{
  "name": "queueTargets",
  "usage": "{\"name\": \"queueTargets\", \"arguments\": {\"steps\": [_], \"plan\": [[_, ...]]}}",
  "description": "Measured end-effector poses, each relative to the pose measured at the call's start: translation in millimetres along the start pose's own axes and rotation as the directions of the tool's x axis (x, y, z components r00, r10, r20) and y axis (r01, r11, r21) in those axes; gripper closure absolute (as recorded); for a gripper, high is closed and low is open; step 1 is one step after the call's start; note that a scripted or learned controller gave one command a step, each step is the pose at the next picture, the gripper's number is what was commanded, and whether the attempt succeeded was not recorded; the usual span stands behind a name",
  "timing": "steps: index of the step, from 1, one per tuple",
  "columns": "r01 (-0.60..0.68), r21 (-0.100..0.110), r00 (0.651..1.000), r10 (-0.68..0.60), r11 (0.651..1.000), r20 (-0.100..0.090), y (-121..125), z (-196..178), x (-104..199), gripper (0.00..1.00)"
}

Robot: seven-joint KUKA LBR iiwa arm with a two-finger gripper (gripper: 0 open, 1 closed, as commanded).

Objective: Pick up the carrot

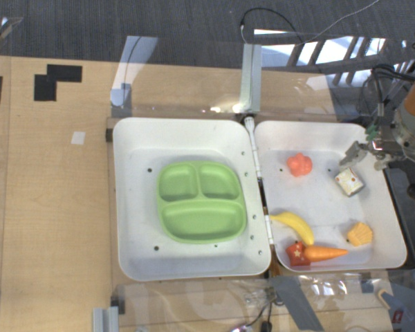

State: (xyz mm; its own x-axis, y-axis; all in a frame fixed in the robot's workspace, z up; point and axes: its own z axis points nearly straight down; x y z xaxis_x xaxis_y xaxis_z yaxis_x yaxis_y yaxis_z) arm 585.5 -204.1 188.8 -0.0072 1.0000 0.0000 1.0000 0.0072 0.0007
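The carrot [326,253] lies on its side along the near edge of the right bin [318,213], its tip pointing right and its thick end touching a small red toy [297,254] in that bin's near left corner. Just behind them a banana [295,225] curves across the floor, and to the right sits an orange waffle-like piece [360,234], near the carrot's tip but apart from it. Farther back a small white block [349,182] rests toward the right wall, and a pink-red strawberry-like fruit [299,164] sits left of it. The left bin [135,206] holds a green plate with 3 compartments [200,202]. The gripper [363,151] hovers at the far right of the right bin, just above the white block and well apart from the carrot; whether it is apart or together I cannot tell at this size, though nothing is visibly carried. By that reckoning the pick is not yet begun: travel to the near edge, descent, grasp and lift all remain.
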Motion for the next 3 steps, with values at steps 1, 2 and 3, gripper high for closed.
{"name": "queueTargets", "arguments": {"steps": [1, 2, 3], "plan": [[-0.191, 0.001, 0.982, 0.191, 0.982, 0.0, -83.8, 7.4, 69.5, 0.0], [-0.074, 0.001, 0.997, 0.074, 0.997, -0.001, -97.5, 23.9, 9.4, 0.0], [-0.275, -0.001, 0.961, 0.275, 0.961, 0.0, -95.9, -51.9, 75.8, 0.0]]}}
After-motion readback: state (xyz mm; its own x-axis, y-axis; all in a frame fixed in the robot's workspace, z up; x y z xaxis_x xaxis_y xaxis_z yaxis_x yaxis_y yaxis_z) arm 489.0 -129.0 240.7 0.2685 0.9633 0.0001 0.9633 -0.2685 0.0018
